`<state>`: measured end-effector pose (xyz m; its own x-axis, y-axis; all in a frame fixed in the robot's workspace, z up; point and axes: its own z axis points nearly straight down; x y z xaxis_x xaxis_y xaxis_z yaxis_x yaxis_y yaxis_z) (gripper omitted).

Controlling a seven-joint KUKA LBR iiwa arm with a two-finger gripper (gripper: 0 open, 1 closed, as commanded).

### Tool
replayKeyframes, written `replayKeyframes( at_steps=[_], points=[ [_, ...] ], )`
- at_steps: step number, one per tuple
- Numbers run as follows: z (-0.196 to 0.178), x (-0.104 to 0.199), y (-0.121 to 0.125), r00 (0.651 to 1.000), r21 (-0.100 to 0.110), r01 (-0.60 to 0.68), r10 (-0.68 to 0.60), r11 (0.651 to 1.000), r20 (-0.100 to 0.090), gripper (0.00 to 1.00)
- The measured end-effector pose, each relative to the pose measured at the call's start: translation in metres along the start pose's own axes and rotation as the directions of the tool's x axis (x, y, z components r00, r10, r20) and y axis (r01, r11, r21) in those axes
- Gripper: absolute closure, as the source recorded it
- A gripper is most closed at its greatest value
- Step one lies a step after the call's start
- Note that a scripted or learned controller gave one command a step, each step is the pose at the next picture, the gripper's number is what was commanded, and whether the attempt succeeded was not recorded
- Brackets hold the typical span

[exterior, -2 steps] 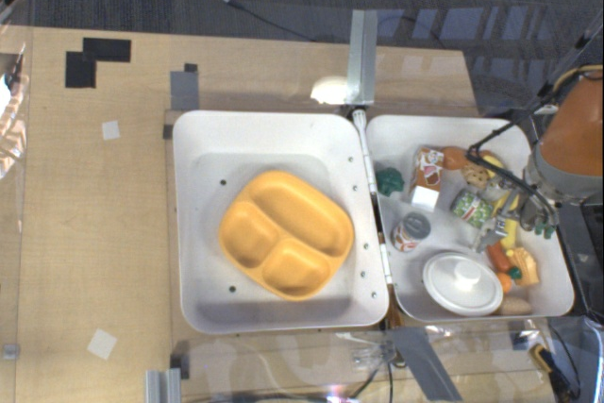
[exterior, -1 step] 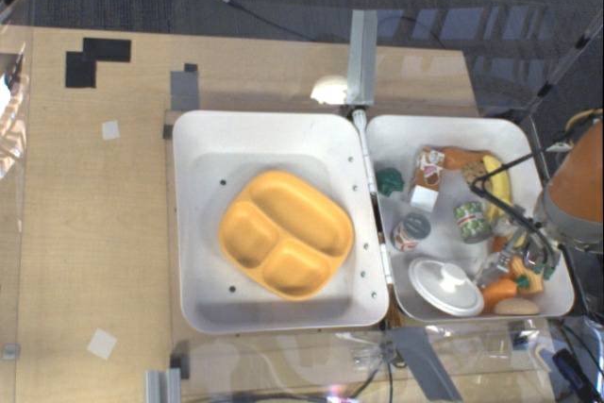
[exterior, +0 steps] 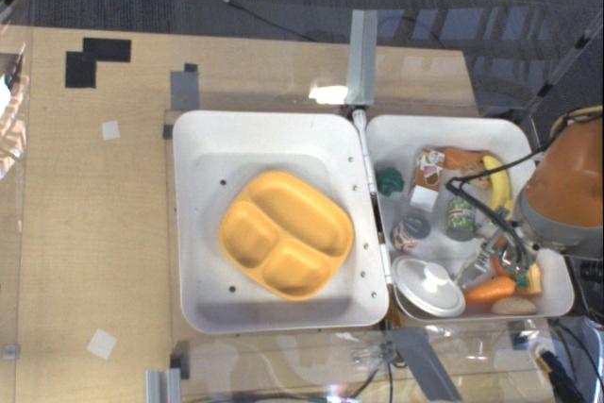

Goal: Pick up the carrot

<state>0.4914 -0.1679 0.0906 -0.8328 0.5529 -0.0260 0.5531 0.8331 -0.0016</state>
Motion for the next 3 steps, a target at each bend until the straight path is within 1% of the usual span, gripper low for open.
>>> replayKeyframes(
  at_steps=[1,2,3],
  points=[
    [-0.005,0.013,0.029,0.998,0.008,0.049,-0.05,0.999,0.04,0.0],
    [-0.015,0.017,0.037,0.998,-0.003,0.06,-0.06,0.998,0.02,1.0],
    [-0.029,0.013,0.017,0.97,0.0,-0.243,0.243,0.97,-0.018,1.0]
  ],
)
